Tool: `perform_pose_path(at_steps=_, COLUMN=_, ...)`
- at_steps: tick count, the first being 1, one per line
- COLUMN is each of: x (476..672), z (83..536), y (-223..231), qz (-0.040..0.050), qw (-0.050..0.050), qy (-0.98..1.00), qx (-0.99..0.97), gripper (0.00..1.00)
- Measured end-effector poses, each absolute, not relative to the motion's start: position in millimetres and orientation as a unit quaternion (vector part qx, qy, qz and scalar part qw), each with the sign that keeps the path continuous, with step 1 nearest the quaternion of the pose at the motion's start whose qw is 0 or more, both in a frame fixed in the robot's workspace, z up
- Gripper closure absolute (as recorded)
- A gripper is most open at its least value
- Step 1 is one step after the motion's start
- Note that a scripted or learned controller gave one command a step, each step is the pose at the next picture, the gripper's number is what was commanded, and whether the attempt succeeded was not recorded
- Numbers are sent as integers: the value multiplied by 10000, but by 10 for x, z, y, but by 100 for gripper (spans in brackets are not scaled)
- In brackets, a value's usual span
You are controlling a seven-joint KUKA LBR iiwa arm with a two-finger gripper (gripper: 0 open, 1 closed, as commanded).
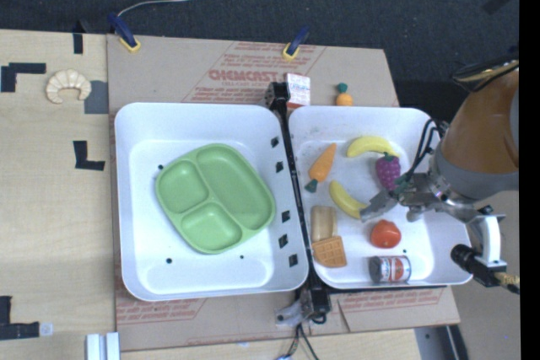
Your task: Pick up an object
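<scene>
From the fixed camera above, the bench (51, 206) carries two shallow white bins side by side on a sheet of printed cardboard (245, 72). The left bin (135, 131) holds a green divided plate (215, 196), lying flat and turned at an angle. The right bin (422, 118) holds the toy food: a carrot (322, 163) near the divider, a banana (374, 147) toward the far wall, a bunch of purple grapes (388, 171) just below it, a second banana (344, 198) near the middle, a red tomato (386, 233), a piece of bread (323, 222) with a waffle (330, 251) touching its near end, and a small can (390, 269) lying on its side near the front wall.

The arm (481, 139) reaches in from the right over the right bin's edge. Its tool (381, 203) sits low over the bin, between the grapes, the second banana and the tomato. One dark finger (375, 206) points toward the second banana; whether the tool is spread or pressed together cannot be told at this angle, and nothing is seen between its fingers.

Outside the bins, a croissant (67, 86) lies on the bench at the far left, a small box (297, 88) stands at the bins' far junction, and a small orange toy (342, 96) sits just beside it on the cardboard.
</scene>
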State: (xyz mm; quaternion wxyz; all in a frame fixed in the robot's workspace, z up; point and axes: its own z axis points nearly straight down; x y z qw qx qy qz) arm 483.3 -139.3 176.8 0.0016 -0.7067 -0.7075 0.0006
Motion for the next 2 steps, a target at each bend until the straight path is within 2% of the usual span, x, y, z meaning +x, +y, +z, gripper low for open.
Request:
perform_pose_path(at_steps=1, x=4846, z=860, y=-1438, qz=-8, qw=-7, qy=-7074, qx=-7069, gripper=0)
perform_pose_path(at_steps=2, x=4848, z=890, y=-1071, qz=35, qw=-132, qy=-7017, qx=-7124, gripper=0)
